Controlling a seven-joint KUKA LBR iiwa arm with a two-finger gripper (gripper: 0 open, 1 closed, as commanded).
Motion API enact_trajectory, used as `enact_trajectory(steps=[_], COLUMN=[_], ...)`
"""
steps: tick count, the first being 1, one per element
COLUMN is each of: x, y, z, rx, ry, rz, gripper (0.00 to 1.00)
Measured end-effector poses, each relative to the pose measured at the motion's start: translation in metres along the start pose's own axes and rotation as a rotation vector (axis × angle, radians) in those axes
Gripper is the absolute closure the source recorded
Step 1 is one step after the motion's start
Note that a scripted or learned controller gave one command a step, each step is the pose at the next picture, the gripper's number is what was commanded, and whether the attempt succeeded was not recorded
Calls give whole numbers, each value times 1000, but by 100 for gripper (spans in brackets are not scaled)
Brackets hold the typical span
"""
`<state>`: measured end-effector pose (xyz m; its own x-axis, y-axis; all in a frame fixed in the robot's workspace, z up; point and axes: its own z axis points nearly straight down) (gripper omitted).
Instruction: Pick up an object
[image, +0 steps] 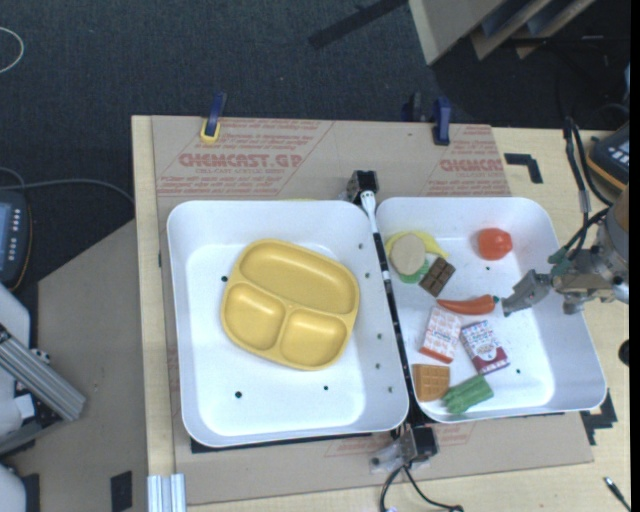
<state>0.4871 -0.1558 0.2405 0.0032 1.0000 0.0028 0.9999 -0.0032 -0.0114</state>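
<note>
Gripper: over right bin, right side, low. One dark finger shows, pointing left toward red chili; how far open it is cannot be told. Nothing visibly held. Pickable items lie in right bin: chili, tomato, small packets. Left bin: yellow divided plate. Pick not yet made.

Single fixed cam above bench, angled down, both bins framed

Bench — brown board top — bears left bin and right bin.
</note>
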Motion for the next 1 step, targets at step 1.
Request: enact_trajectory(steps=[1], x=[0], y=[2], z=[-5], rx=[-11], ry=[-3], rz=[-3], gripper=[0])
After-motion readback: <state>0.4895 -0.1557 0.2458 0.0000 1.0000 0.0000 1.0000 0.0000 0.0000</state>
